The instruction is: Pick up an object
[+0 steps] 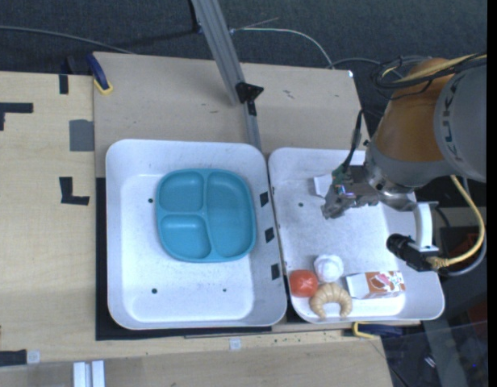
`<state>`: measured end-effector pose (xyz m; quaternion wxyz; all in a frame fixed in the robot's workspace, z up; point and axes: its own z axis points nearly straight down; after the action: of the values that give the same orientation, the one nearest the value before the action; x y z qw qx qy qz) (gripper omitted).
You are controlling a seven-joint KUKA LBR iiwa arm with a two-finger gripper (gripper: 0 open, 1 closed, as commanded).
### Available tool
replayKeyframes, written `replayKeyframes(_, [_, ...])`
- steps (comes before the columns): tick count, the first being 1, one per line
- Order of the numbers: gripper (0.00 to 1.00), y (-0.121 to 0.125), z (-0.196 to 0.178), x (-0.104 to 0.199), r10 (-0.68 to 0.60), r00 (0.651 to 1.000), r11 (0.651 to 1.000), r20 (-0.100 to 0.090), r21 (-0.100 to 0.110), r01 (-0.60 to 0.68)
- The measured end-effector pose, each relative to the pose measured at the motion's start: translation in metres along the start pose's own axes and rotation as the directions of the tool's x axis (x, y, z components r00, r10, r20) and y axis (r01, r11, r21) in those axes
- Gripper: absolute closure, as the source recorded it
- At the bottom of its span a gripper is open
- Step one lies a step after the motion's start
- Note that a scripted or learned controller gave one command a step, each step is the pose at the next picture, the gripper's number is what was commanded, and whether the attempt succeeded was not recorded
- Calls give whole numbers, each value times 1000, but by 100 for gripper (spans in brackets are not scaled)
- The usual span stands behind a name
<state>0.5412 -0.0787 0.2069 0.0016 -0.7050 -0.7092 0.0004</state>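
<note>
My gripper (335, 206) hangs over the upper middle of the right bin (301, 168), its dark fingers pointing down at the bare white floor with nothing visibly between them. Along the bin's front edge lie a red tomato-like ball (303, 281), a white round object (328, 266), a tan croissant (332, 298) and a small white carton with a red picture (376, 285). All of these sit well in front of the gripper, apart from it.
The left bin (127, 216) holds a teal divided plate (206, 214). A grey metal pole (220, 39) slants in from the top and ends at the bins' shared back edge. The arm's orange and grey body (418, 127) overhangs the right bin's right side.
</note>
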Motion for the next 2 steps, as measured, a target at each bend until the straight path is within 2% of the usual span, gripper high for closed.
replayKeyframes(2, [100,-9,-9,87,-1,1000,1000,0,-1,1])
